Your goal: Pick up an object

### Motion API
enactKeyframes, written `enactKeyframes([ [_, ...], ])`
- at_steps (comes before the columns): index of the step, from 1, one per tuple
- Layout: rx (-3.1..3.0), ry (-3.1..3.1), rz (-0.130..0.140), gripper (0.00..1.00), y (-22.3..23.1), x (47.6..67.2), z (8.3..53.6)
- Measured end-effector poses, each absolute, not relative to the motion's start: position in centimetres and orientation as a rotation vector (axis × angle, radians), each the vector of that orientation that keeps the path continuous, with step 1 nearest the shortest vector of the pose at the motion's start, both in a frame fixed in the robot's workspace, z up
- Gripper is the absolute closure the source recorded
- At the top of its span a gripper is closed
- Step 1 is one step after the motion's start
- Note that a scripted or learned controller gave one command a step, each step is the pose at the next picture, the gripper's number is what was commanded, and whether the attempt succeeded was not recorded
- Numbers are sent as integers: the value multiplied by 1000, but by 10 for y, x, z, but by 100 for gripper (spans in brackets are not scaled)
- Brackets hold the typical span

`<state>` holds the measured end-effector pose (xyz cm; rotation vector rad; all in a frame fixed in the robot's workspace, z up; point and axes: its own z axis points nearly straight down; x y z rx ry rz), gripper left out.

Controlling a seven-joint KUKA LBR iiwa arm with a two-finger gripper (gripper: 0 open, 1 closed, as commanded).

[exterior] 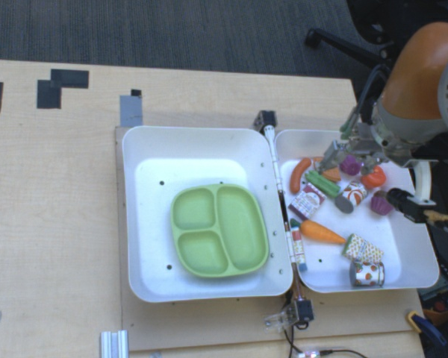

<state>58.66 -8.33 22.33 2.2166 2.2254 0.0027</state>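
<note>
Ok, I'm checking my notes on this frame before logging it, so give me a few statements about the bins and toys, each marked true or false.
1. The green plate lies in the left bin. True.
2. The carrot lies on the green plate. False: it lies in the right bin, among the toys.
3. The gripper is above the right bin. True.
4. The plate has three compartments. True.
5. The plate holds a sausage. False: the sausage lies in the right bin, near its left wall.

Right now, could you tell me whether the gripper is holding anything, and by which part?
It cannot be told. The gripper is low among the toys in the right bin, by the purple piece.
</note>
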Motion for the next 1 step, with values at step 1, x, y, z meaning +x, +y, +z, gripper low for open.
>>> enactKeyframes([
  [1,2211,2215,15,0,-104,592,99],
])
